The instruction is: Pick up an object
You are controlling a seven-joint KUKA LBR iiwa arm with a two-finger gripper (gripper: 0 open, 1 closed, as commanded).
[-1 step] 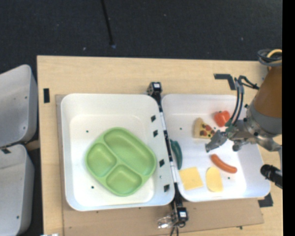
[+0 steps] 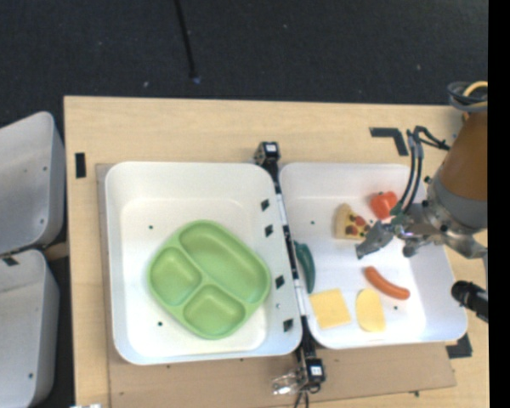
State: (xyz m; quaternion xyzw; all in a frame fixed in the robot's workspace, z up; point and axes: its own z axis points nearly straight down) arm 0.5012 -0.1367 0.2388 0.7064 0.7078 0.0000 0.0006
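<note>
Right bin [image 2: 323,185]: 6 toy foods lying flat on the white floor. A pizza slice [image 2: 350,223] with red spots lies near the middle; a red tomato-like piece [image 2: 382,203] just beside it. A red-orange sausage [image 2: 386,283] lies slantwise below. A yellow cheese square [image 2: 330,308] and a yellow oval piece [image 2: 371,310] lie side by side near the front wall. A dark green piece [image 2: 304,263] rests against the left wall.

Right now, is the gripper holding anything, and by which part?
Nothing is held: the gripper hangs above the right bin, between the pizza slice and the sausage.
</note>
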